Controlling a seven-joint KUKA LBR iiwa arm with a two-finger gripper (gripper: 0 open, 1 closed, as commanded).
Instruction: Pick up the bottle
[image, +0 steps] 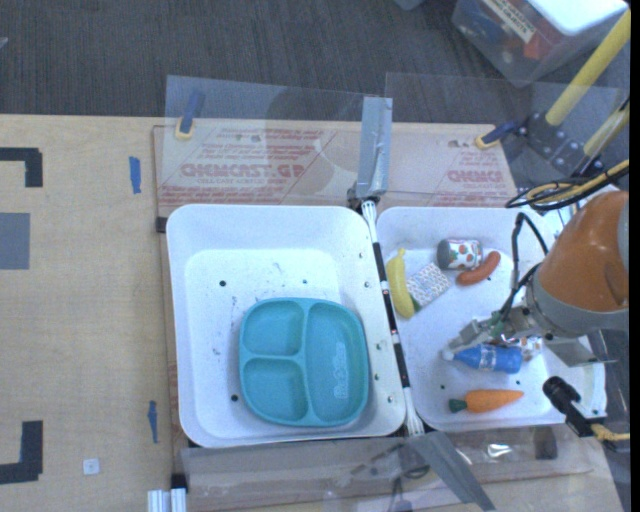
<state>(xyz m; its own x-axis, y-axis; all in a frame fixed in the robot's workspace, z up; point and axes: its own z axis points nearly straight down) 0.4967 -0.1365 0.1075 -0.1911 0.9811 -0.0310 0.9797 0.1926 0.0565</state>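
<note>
1. The bottle (490, 357), blue with a white cap end pointing left, lies on its side in the right-hand bin (430, 395), low in that bin and just above a toy carrot (486, 401).
2. The gripper (500, 332) sits right over the bottle's upper side, reaching in from the right below the arm's orange band (595, 262). Whether the jaws are wide, narrow or closed on the bottle I cannot tell; the metal parts blur together against the bottle.
3. Risk, as I judge it: the bottle is round and lying flat, so jaws closing off-centre could roll it away or squeeze it out sideways towards the carrot.
4. A second risk: the carrot lies so near that a low, wide approach might catch it as well, or nudge it against the bin wall.
5. A dark cable (563, 395) hangs close by the bin's right edge and could snag as the arm lifts.
6. Elsewhere in the right bin lie a banana (400, 285), a small patterned packet (431, 284), a can (460, 253) and a red sausage-like toy (478, 268), well apart from the bottle.
7. The left bin (200, 250) holds a teal divided plate (304, 362).
8. Both bins rest on a pale wooden tabletop (80, 300) marked with black and blue tape; dark carpet lies beyond.
</note>
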